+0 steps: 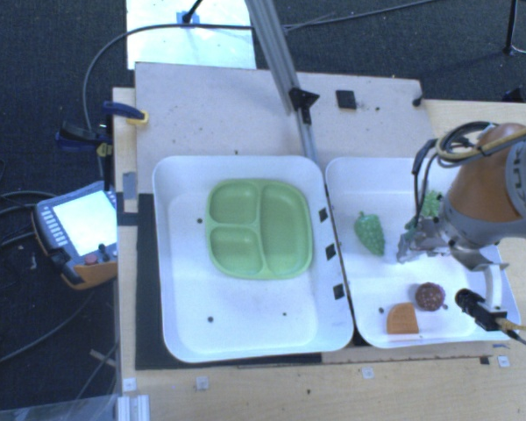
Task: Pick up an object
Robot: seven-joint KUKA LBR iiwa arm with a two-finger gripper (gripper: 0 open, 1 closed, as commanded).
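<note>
The right bin (355, 182) holds several small items. A bumpy green piece (369, 232) lies near its left side. Toward the front lie a round dark brown piece (430, 296) and an orange wedge (402, 319). A second green piece (432, 204) shows partly behind the arm. My gripper (409, 249) hangs low over the middle of the right bin, just right of the bumpy green piece and behind the brown one. The wrist hides much of it, and I see nothing held.
A green divided plate (260, 228) lies in the left bin (180, 261). A metal pole (280, 55) slants up from between the bins. A teach pendant (77, 235) and cables lie on the floor to the left.
</note>
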